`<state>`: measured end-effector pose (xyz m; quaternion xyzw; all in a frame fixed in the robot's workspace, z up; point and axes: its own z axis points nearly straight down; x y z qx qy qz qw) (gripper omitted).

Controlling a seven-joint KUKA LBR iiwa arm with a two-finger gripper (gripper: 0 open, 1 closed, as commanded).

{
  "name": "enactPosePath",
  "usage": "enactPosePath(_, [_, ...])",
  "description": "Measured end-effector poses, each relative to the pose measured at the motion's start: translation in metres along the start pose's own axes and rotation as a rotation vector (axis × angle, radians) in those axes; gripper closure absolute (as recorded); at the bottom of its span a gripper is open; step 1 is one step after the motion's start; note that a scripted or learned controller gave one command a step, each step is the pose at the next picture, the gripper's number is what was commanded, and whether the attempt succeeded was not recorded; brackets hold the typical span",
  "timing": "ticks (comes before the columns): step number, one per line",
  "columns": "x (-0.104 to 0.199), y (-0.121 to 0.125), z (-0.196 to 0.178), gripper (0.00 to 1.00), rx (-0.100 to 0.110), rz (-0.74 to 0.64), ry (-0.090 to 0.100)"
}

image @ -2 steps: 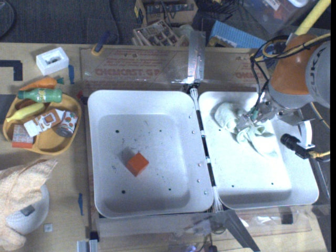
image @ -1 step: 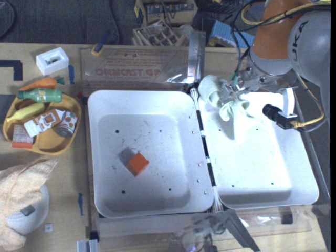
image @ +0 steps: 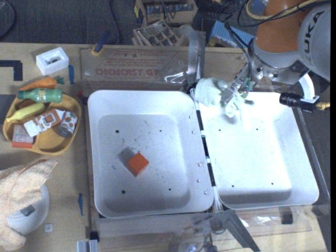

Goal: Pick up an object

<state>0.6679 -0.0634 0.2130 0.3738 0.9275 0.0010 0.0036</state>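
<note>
My gripper [image: 234, 94] hangs over the right bin's [image: 262, 193] far left corner, beside a white crumpled thing [image: 208, 92] — whether it grasps anything I cannot tell. The orange block [image: 138, 164] lies mid-floor in the left bin [image: 105, 101], well apart from every wall — probably open room for a straight descent.

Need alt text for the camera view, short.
An orange block lies in the left white bin, while the arm's end effector hovers over the far edge of the right bin, beside a crumpled white object.
</note>
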Motion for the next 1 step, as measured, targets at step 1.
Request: enactPosePath(1, [0.0117,-0.0412,-0.0153,1.0,0.009,0.754,0.005])
